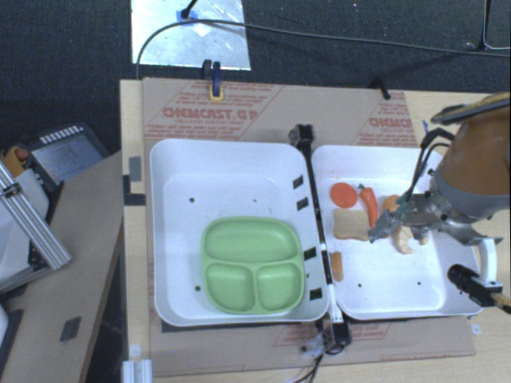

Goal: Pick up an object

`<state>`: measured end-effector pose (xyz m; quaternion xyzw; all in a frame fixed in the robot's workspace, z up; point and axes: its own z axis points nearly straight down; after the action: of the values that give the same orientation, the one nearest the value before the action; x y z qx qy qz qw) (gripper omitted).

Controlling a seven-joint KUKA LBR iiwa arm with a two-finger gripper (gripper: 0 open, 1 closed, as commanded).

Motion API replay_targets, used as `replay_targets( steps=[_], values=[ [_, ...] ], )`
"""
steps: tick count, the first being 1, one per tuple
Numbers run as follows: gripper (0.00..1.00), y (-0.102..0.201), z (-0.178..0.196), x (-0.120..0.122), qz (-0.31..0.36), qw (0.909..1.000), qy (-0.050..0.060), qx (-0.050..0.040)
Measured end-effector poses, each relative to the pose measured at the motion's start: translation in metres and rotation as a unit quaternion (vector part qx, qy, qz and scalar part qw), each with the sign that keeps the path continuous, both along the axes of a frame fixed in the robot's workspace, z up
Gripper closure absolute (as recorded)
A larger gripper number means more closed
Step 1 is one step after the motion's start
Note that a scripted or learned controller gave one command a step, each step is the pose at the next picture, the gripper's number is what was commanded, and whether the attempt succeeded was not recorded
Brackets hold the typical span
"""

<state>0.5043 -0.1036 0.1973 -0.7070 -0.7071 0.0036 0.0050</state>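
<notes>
My gripper (397, 223) reaches in from the right and hangs low over the right bin (383, 294). Just left of it lie a tan bread slice (348, 225), a red tomato slice (344, 195) and an orange carrot (370, 204). A small orange piece (390, 203) and a pale beige piece (403, 242) sit right by the fingertips. Nothing shows clearly between the fingers.
A green divided plate (251, 263) lies in the left bin (184, 182). A small orange sausage-like piece (337, 266) rests near the right bin's left wall. The arm's bulk (479, 166) covers the right bin's far right side.
</notes>
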Motion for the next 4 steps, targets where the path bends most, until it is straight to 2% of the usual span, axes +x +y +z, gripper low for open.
replay_targets(
  steps=[1,2,3,4],
  values=[
    [0.0,0.0,0.006,0.003,0.001,1.0,-0.007,-0.001],
    [0.0,0.001,-0.04,-0.006,0.001,1.0,-0.004,-0.0003],
    [0.0,-0.009,-0.096,-0.003,0.0,1.0,-0.005,-0.0004],
    [0.0,-0.008,-0.114,-0.002,0.001,1.0,-0.006,-0.0004]
  ],
)
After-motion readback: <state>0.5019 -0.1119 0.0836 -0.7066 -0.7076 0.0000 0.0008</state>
